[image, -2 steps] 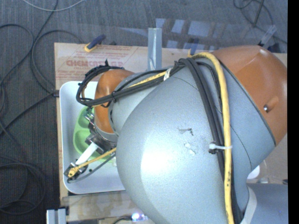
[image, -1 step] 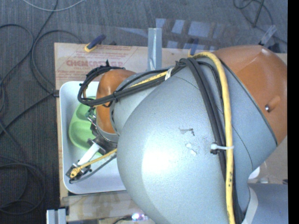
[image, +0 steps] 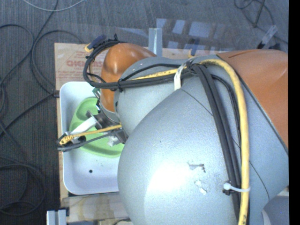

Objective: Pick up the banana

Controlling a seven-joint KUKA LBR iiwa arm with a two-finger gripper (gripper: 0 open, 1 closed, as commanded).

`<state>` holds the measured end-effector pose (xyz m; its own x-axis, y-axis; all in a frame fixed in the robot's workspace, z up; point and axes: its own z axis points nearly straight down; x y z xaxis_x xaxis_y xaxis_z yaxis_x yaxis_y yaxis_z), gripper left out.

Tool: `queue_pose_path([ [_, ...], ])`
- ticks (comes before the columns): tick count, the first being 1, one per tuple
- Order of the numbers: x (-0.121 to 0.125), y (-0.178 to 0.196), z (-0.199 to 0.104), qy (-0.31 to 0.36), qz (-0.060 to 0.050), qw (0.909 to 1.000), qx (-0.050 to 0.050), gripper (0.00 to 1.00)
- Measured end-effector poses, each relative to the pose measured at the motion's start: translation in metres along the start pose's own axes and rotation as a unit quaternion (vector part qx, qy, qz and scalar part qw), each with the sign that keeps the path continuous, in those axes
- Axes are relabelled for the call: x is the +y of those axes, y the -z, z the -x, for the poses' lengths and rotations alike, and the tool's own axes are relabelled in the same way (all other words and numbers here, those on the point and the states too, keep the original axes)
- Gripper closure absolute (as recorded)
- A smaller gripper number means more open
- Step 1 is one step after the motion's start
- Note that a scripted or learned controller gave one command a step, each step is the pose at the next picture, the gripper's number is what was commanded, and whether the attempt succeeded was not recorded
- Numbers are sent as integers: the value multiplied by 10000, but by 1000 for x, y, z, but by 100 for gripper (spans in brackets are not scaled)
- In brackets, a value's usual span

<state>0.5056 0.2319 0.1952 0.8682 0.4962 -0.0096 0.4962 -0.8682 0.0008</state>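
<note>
Where the banana lies cannot be told, since the big grey arm (image: 187,149) covers most of the desk (image: 70,62) and no yellow fruit can be made out, so nothing of its look can be given. The tool (image: 104,125) hangs low over the white bin (image: 75,172), below the orange band (image: 122,62) of the wrist, and the wrist's own bulk hides its working end: whether it is released or clenched cannot be told, and nothing is seen grasped in it. Directly under the tool and reaching out to its left lies a light-green round dish (image: 80,118), shallow, resting on the bin's floor near the bin's far end. Nearer than the tool, the bin's floor is bare white except for one small dark speck (image: 90,171), well apart from the dish. The bin sits on the pale desk, whose surface carries faded red print beyond the tool. Left of the desk is dark carpet (image: 28,78) with thin black cables (image: 16,121) trailing across it.
</note>
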Motion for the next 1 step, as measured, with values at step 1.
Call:
queue_pose_path([
  [1,20,-103,28,1018,38,9947,139,100],
])
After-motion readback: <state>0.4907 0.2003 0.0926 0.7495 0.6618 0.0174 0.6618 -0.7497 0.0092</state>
